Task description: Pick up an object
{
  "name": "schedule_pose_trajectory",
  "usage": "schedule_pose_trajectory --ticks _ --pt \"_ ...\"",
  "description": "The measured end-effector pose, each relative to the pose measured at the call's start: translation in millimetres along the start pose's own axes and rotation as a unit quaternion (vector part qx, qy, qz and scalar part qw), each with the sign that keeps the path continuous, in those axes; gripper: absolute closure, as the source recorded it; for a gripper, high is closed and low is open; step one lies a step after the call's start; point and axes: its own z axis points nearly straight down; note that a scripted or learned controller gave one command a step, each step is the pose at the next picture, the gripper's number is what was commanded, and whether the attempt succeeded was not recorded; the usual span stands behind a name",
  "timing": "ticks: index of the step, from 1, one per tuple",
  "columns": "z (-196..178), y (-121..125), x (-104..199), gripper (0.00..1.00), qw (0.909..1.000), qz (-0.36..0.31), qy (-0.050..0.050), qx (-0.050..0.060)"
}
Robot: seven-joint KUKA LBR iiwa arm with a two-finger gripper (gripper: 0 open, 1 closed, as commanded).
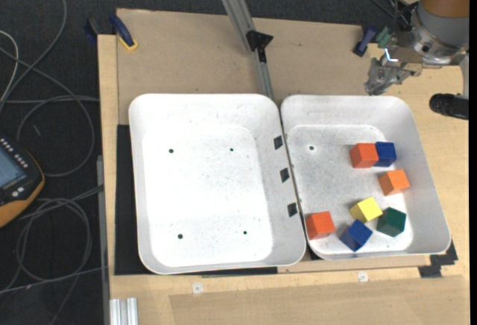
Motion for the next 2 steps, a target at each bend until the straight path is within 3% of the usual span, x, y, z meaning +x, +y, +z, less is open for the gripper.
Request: schedule_pose_trajectory --ticks 2 --pt "1.1 4.2 110.1 1.00 1.0000 -0.003 0.002 0.004"
